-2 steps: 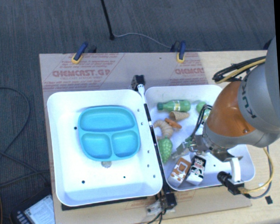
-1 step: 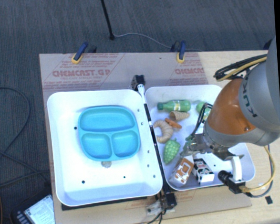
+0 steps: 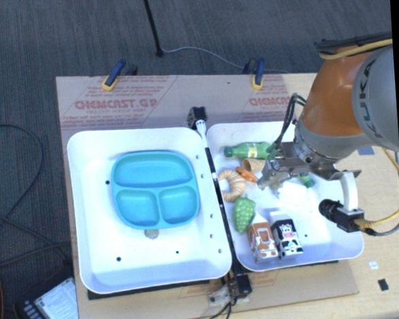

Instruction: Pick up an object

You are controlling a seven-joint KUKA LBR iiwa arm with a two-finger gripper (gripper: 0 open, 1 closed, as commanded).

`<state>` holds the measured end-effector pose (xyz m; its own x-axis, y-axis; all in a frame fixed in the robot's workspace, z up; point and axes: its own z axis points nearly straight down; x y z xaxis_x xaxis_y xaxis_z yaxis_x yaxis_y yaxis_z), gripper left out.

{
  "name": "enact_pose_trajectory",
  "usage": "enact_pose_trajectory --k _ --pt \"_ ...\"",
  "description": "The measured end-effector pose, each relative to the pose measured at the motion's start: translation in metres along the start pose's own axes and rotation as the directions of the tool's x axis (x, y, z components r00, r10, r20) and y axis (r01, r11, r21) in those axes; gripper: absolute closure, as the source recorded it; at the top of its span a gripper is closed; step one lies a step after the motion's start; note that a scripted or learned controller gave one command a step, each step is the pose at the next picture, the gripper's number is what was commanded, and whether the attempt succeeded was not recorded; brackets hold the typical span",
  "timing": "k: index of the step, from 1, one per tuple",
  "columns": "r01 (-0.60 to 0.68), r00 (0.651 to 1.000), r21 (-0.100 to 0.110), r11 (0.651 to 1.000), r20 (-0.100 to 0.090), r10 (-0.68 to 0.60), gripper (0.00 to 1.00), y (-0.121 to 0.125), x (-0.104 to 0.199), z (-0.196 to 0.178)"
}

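White plastic forms the two shallow bins on the tabletop: the left bin (image 3: 97, 258) carries a blue divided tray (image 3: 154, 189), and the right bin (image 3: 342, 248) carries the candidate objects. These are a green bottle (image 3: 248, 150) lying on its side at the far end, a croissant-shaped toy (image 3: 232, 182), a green bumpy toy (image 3: 243, 214) just below it, and, nearer the front wall, a small brown carton (image 3: 262, 241) beside a black-and-white carton (image 3: 286, 236). The gripper (image 3: 282, 170) hangs low over the middle of the right bin, close to a small orange piece (image 3: 247, 173) and the croissant; its metal linkage is visible, but whether the fingers are spread or closed cannot be told, and no object is seen between them. Judged from this layout, a sound grasp calls for choosing a piece with free space on both sides, centring over it, and descending vertically so that neighbouring items are not pushed against the bin wall.
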<state>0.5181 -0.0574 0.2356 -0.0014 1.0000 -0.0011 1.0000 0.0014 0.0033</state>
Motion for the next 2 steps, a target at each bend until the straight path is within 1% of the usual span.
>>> enact_pose_trajectory --k 1,2 --pt "-0.003 1.0 0.004 1.0 0.001 0.003 1.0 0.0325 -0.0899 0.0037" --pt "-0.002 1.0 0.003 1.0 0.002 0.002 1.0 0.0331 -0.0896 -0.0061"
